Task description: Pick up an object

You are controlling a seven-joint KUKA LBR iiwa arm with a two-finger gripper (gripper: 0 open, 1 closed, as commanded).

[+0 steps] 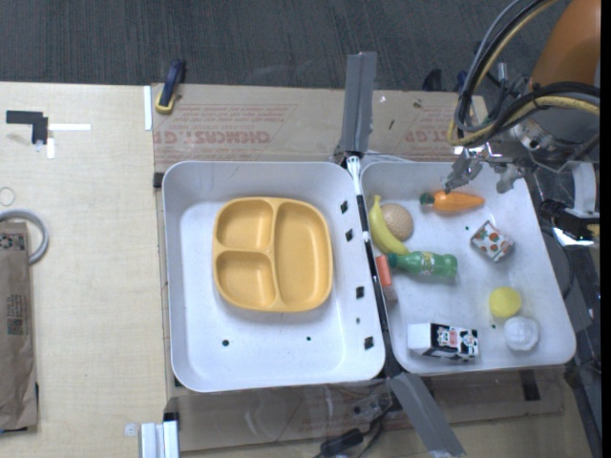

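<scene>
The gripper (465, 172) hangs over the far part of the right bin (554, 284), its two fingers pointing down with a narrow gap between them and nothing in it, so it looks released, though the view there is cluttered with cables. Just below its tips lies one toy carrot (456, 200), orange with a green end. A little farther out from the gripper sit one small red-and-white box (492, 242), one brown round piece (397, 222) and one yellow banana (382, 227) touching it. Farther still come one green bottle (424, 263) lying on its side, one red thing (384, 273) against the bin wall, one yellow ball (505, 301), one white round lid-like piece (521, 333) and one black-and-white carton (443, 341). Well to the gripper's side, the left bin (191, 351) holds one yellow three-part plate (273, 254). Both bins rest on a pale wooden bench (76, 256) with brown cardboard (248, 122) behind them; dark carpet (239, 17) lies beyond.
</scene>
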